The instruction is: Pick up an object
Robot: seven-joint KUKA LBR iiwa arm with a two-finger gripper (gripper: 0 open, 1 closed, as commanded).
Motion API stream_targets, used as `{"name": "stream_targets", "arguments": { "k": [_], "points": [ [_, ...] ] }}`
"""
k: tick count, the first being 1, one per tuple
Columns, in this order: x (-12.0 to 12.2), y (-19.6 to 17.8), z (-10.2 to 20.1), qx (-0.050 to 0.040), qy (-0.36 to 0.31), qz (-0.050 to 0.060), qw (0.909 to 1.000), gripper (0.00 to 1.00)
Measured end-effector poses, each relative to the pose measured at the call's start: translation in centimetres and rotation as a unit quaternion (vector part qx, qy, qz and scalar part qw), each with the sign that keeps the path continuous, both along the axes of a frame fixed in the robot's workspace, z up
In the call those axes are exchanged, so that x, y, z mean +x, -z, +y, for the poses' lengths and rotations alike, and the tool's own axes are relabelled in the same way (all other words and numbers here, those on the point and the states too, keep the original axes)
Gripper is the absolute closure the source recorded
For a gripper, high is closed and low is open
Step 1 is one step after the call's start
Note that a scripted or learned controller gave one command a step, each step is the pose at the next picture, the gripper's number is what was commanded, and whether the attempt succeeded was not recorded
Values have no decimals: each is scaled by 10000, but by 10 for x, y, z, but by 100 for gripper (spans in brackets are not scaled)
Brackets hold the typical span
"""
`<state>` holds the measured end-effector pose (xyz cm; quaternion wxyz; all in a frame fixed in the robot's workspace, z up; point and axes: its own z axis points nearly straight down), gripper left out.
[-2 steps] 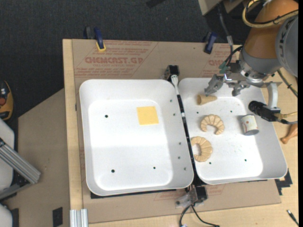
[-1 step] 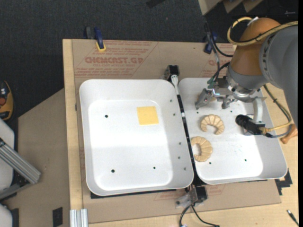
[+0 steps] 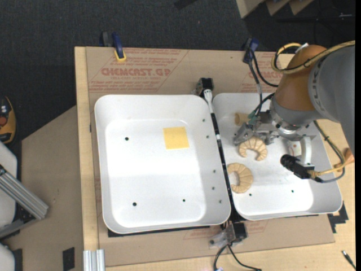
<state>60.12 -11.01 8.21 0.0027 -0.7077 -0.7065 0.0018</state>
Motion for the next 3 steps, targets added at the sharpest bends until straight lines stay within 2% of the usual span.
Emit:
{"name": "stream_targets", "arguments": {
  "k": [1, 2, 3],
  "points": [
    [2, -13, 1, -9, -3, -38, 10000, 100],
    [70, -110, 43, -10, -45, -114, 9999, 100],
    [68, -272, 98, -1, -49, -140, 9999, 100]
  ]
}}
